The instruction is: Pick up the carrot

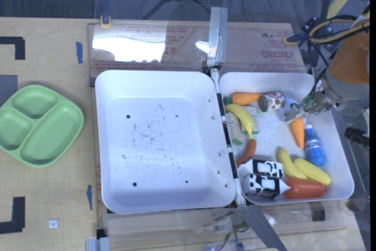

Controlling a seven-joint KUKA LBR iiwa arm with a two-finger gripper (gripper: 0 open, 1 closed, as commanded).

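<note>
Camera view: looks down at a slant on two white bins side by side on a wooden bench.
Arm (351,62): enters from the right; its orange band and grey wrist are cut off by the frame edge.
Gripper (310,104): sits low over the right bin's far right part, just above the carrot's upper end; it is small and cluttered with cables, so I cannot tell how it stands or whether anything is gripped.
Carrot (298,131): lies in the right bin (343,144), pointing toward the near side, just left of a blue bottle (314,147) and touching or nearly touching it.
Second orange piece (247,99): lies near the bin's far left corner; hard to say what it is.
Yellow banana (242,117): lies just below that piece, over a checked cloth (234,127) partly hidden beneath it.
Small can (271,101): rests on its side between the orange piece and the gripper.
Reddish sausage (247,151): lies along the divider.
Near edge: a black-and-white toy (264,176), a second banana (288,164), a corn cob (312,170) and a red piece (303,188) crowd together, overlapping.
Left bin (158,132): white with faint scuffs.
Green plate (38,124): has compartments and sits on the bench (47,50) well left of the bins.
Clear panels (147,38): stand behind the bins; glare blurs them.
</note>
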